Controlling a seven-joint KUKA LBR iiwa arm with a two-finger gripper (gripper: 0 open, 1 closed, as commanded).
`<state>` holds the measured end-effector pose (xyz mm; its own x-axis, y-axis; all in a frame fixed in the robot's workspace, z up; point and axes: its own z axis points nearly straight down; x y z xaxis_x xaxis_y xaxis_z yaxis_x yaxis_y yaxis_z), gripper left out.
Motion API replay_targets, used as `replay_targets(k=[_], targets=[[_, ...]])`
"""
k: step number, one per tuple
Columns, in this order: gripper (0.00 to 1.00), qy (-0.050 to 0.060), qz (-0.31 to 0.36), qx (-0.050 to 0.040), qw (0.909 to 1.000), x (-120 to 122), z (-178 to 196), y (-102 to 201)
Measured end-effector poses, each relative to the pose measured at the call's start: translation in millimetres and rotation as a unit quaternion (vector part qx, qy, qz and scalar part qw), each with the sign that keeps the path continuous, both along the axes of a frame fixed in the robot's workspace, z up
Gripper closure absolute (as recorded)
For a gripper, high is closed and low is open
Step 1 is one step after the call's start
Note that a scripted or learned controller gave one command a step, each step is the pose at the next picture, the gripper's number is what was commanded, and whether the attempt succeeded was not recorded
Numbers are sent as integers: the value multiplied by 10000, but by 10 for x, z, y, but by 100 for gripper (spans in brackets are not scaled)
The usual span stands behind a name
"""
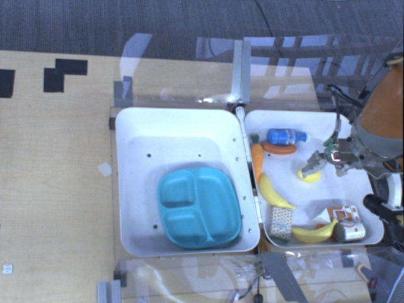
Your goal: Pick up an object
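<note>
My gripper (326,164) hangs open over the right bin (372,188), with nothing between its fingers. Its left finger (312,165) is just above a small yellow lemon-like fruit (309,177). The same bin holds a blue bottle (285,136), a red-orange item (279,148) beneath it, a carrot (257,160) along the left wall, and a banana (273,193). A second banana (314,233) lies at the front, beside a patterned green block (281,223), a small orange-and-white box (346,215) and a grey can (349,233).
The left bin (139,169) holds a blue divided plate (199,207) at its front right. A metal divider (247,163) separates the two bins. The arm's orange band (385,109) and grey wrist loom over the right bin's far right side.
</note>
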<state>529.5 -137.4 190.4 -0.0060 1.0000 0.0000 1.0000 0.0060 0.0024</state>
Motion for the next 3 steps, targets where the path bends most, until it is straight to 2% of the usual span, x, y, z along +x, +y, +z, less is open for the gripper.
replay_targets(k=[1, 2, 3], targets=[[0, -53, 1024, -18, 9947, 671, -1012, -14], [0, -25, 2178, -17, 9760, 826, -342, -107], [100, -62, 2185, -30, 9758, 849, -219, -99]])
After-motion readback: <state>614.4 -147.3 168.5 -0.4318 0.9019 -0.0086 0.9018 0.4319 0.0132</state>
